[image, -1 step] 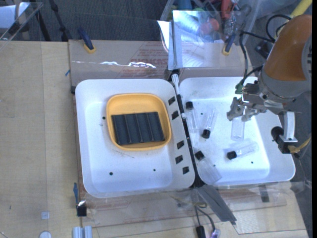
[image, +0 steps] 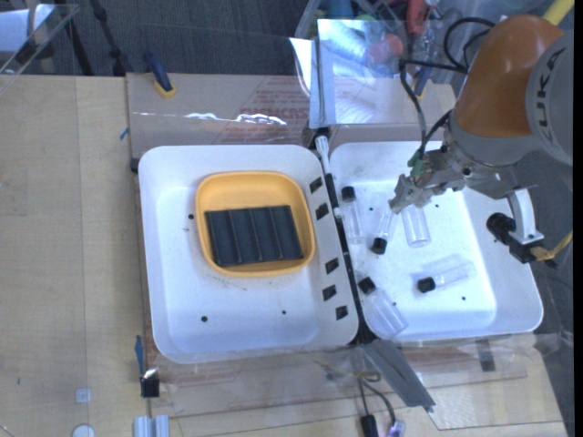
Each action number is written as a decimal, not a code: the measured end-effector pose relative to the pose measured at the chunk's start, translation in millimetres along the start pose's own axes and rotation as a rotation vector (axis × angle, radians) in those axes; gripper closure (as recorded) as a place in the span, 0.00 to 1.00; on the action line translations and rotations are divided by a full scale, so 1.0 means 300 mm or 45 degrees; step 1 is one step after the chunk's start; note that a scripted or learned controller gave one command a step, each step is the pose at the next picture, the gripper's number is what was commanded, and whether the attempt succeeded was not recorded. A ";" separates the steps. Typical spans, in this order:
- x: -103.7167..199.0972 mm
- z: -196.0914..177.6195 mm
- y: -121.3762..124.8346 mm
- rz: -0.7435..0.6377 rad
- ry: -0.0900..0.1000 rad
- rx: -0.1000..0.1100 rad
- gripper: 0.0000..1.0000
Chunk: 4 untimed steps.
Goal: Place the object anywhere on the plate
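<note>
A yellow, rounded-square plate [image: 217, 192] lies in the left bin [image: 173, 289]. A dark ribbed slab [image: 253, 235] rests flat on the plate. My gripper [image: 412, 195] hangs over the upper middle of the right bin [image: 510, 308], below the grey wrist and orange band. A clear vial [image: 416, 229] lies on the bin floor just beneath and in front of the gripper. Whether the gripper touches the vial is not clear from this view. A second clear vial with a black cap [image: 444, 274] lies further toward the front of that bin.
More small clear vials with black caps lie near the right bin's left wall [image: 377, 242] [image: 350, 203] and front left corner [image: 379, 309]. Black clips line the ridge between the bins [image: 326, 244]. A clear box of clutter [image: 364, 44] stands behind the bins.
</note>
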<state>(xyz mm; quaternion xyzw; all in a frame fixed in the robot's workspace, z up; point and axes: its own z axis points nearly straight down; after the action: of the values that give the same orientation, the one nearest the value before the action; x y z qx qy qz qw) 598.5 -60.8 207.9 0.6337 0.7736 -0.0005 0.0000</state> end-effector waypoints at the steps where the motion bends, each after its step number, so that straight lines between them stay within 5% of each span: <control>1: 0.031 0.084 0.129 -0.412 0.000 -0.002 1.00; 2: 0.090 -0.212 0.252 -0.589 0.000 -0.002 1.00; 3: 0.089 -0.046 0.032 -0.940 0.005 0.004 1.00; 4: 0.048 -0.263 0.193 -1.204 -0.004 -0.007 1.00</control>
<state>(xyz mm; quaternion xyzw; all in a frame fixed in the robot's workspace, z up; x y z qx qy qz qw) 652.6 -35.2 286.8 0.2118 0.9773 0.0008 0.0026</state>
